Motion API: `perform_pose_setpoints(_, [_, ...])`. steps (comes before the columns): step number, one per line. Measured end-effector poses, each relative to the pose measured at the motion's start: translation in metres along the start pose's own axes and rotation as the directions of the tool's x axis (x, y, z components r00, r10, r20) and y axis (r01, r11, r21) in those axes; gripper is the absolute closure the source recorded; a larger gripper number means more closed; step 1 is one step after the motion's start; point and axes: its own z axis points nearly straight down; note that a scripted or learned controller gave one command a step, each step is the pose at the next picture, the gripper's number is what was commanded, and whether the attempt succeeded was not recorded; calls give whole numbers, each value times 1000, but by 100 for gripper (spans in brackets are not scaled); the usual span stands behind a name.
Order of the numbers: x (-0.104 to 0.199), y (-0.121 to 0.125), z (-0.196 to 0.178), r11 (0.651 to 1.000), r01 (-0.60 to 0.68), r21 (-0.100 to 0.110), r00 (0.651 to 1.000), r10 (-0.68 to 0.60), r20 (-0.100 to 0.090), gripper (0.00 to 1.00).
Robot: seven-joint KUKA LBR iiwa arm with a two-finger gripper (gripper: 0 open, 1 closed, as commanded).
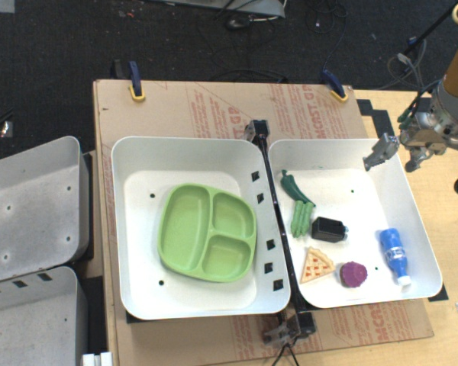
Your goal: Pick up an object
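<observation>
In the left white plastic bin (130,204) lies a green divided tray (208,233). Right of that tray, the right bin (420,227) holds a green bean pod (300,204), black block (328,229), pizza-slice toy (316,266), purple ball (353,274) and blue bottle (394,255).

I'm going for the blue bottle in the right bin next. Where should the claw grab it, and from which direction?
Probably the blue bottle takes best at mid-body, from straight above. It lies flat near the right bin's right wall, white cap toward the near corner, so close the fingers across its narrow width. The purple object lies apart on its left, leaving room. The claw hovers at the bin's far right corner.
</observation>
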Motion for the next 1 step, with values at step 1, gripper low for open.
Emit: perform_pose_setpoints(1, [1, 2, -6, 1000, 3, -11, 1000, -3, 2, 0])
